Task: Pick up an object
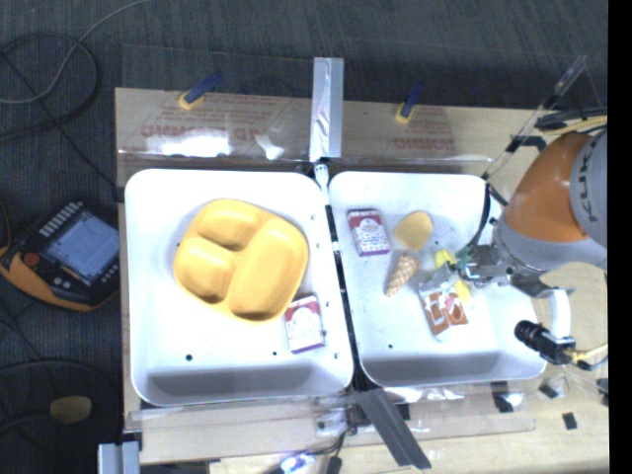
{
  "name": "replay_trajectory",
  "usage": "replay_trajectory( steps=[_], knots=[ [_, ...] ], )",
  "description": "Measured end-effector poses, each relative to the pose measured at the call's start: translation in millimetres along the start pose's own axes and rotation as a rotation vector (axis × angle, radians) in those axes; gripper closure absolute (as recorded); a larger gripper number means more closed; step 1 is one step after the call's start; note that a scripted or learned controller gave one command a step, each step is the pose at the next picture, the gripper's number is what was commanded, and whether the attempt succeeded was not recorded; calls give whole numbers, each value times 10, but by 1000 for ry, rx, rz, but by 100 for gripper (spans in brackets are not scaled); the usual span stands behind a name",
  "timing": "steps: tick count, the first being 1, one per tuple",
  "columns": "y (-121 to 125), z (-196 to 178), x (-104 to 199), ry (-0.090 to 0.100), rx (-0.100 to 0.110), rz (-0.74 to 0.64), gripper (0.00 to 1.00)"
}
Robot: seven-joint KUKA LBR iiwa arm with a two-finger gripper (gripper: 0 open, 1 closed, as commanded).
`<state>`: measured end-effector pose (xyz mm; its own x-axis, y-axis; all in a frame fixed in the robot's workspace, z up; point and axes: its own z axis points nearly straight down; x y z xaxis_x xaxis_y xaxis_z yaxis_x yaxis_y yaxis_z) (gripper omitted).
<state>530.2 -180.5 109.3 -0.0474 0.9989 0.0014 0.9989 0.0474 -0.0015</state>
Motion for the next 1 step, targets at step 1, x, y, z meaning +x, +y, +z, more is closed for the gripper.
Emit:
replay_trajectory(
  steps=[1],
  knots=[
    [541, 129, -367, 10, -14, 9, 100]
  ],
)
